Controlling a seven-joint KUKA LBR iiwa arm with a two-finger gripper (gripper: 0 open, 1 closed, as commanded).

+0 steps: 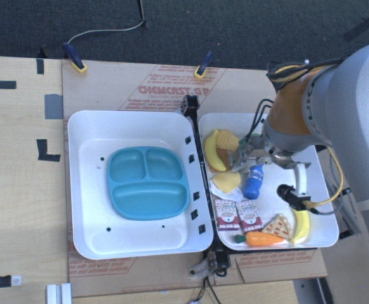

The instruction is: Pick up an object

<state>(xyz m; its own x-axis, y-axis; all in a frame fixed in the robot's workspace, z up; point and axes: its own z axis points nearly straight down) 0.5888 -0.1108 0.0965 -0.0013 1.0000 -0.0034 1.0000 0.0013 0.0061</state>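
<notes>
camera view: gripper sits low in the right bin, over the pile at its 10 o'clock; can't tell its finger state. candidates: yellow banana piece at the tool's 9, blue bottle at its 5, pale slice at 7. step looks like reach/descend. next: centre on one item, close, lift straight

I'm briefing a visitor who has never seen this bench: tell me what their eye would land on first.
First the grey arm with its orange band, reaching in from the right over the right bin. Its gripper sits low among crowded toy food: a banana, a blue bottle and a carrot. In the left bin, a blue divided plate lies alone.
</notes>
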